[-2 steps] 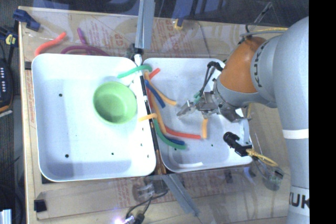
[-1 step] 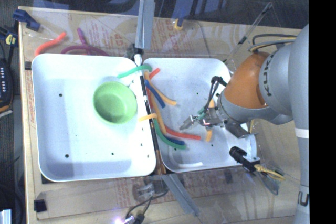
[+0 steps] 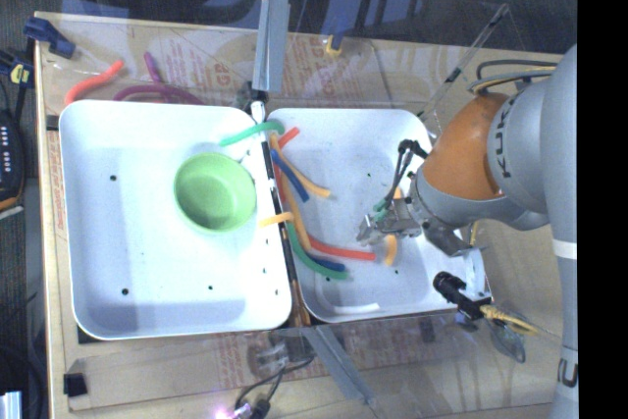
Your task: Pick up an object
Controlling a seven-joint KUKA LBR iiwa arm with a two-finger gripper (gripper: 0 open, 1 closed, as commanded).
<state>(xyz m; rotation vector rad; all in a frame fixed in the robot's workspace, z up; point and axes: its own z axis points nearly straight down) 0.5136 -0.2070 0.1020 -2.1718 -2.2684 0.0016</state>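
- The arm's gripper point(image 3: 381, 226) hangs low over the right bin point(image 3: 343, 137), near its right wall; whether the jaws are spread or closed cannot be told.
- A small orange piece point(image 3: 391, 251) lies just beside the gripper.
- Coloured strips point(image 3: 312, 245) lie along that bin's left side.
- A green bowl point(image 3: 215, 192) sits in the left bin point(image 3: 108, 260).
- Both bins rest on the table point(image 3: 177, 49).

Bowl point(image 3: 215, 192) in left bin point(image 3: 88, 240); strips point(image 3: 304, 211) in right.
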